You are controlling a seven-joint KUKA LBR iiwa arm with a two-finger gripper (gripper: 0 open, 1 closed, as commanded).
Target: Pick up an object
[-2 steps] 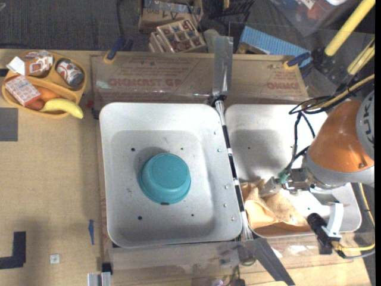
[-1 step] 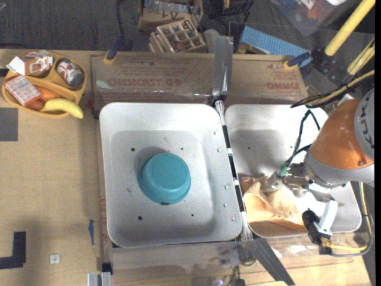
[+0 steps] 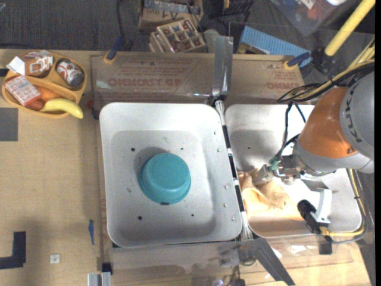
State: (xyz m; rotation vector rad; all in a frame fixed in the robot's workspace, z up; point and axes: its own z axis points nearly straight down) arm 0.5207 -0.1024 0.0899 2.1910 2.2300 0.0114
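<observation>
Camera view: tool low in right bin, over a tan crumpled soft thing — cannot tell its state. Looks light, floppy; pinch a raised fold. Teal bowl in left bin — rigid, slippery.

Even overhead light, soft focus toward the right.

The two shallow white plastic bins glare pale at frame centre, nearly washed out on their rims. The round teal bowl casts only a faint shadow. The top of the frame lies dim. The grey and orange arm at right looks slightly blurred, perhaps from motion.
</observation>
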